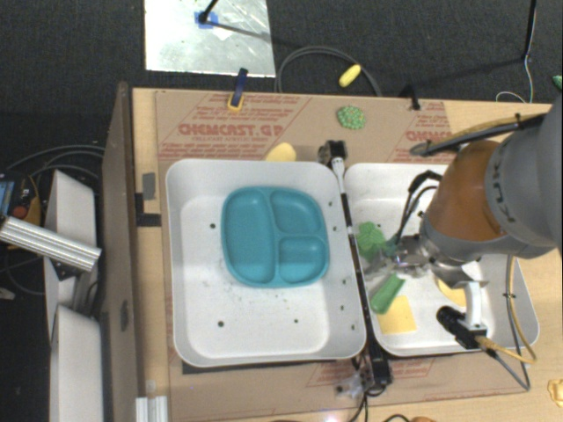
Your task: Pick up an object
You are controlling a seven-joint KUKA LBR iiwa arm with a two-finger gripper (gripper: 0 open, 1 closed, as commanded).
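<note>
The right bin (387, 183) holds a leafy green item (369, 237) near its left wall. A green cylinder (387, 294) lies just in front of it, resting partly on a flat yellow piece (398, 316). Another yellow item (453, 294) peeks out from under the arm. My gripper (398, 258) is low in the right bin, between the leafy green item and the green cylinder and close to both. The grey arm with its orange band (466, 205) covers the bin's right half. The left bin (198, 323) holds a teal divided plate (274, 236).
On the cardboard behind the bins lie a yellow object (281, 154) at the left bin's back rim and a green round item (351, 117). A black divider (350, 253) runs between the bins. Cables loop along the right bin's right side (519, 323).
</note>
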